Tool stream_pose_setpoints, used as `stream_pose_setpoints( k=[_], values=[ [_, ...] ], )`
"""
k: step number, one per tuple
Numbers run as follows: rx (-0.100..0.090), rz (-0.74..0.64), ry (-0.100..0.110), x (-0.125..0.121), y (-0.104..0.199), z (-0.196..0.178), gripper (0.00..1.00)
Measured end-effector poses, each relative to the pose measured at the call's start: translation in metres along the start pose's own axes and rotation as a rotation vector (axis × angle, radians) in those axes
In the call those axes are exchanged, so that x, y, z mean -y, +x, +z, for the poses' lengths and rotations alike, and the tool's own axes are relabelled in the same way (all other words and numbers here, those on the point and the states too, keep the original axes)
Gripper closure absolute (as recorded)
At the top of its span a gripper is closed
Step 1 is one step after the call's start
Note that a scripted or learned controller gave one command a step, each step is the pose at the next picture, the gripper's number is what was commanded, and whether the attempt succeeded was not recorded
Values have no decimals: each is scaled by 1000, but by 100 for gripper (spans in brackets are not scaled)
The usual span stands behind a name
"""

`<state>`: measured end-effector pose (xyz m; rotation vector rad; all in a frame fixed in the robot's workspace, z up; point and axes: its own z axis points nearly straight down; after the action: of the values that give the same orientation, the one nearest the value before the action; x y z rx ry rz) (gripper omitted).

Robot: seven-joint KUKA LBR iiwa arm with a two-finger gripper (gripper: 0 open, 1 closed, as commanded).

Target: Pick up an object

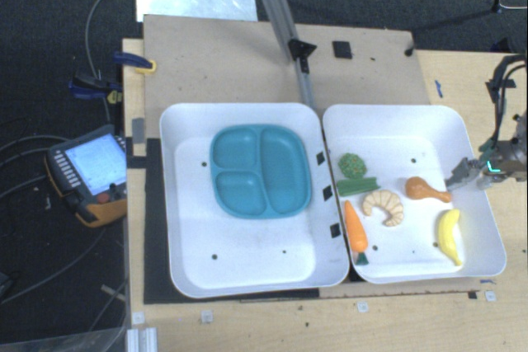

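Where the right bin's edge runs, hand (464, 173) beside drumstick (426, 190), grip state unclear.

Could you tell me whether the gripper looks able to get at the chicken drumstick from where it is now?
Probably yes. The gripper sits at the right bin's right edge, just beside the drumstick, with bare bin floor between them.

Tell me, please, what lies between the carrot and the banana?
The croissant lies between the carrot and the banana in the camera view.

Claw (462, 173) beside drumstick (426, 190) in right bin (396, 132)
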<state>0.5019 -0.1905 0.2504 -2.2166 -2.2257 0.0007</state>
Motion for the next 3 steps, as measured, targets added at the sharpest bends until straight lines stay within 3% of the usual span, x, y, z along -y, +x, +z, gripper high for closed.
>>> stream_pose_setpoints(
  k=[1, 3],
  values=[
    [1, 0, -2, -1, 0, -1, 0],
    [-1, 3, 2, 1, 7, 123, 0]
  ],
)
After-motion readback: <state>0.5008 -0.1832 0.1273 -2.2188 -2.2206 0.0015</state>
